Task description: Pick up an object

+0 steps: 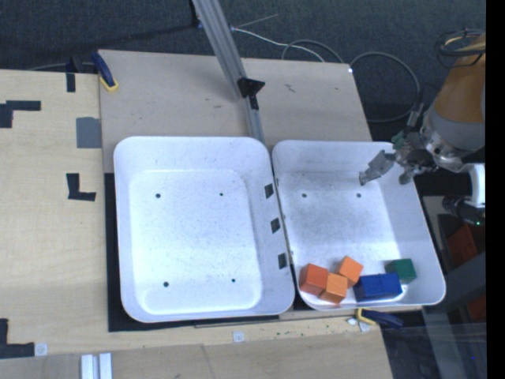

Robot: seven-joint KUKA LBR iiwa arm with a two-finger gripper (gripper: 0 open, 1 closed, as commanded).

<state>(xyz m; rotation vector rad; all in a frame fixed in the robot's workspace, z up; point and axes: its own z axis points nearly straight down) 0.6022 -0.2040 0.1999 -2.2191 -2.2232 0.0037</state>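
Right bin [331,212] floor open; blocks [351,281] crowd near edge.

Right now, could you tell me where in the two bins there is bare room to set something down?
The left bin has a bare floor from wall to wall. In the right bin, the floor is free from the far wall down past the middle. Its near edge is crowded: orange blocks, a blue block and a green block. The gripper hangs over its far right side.
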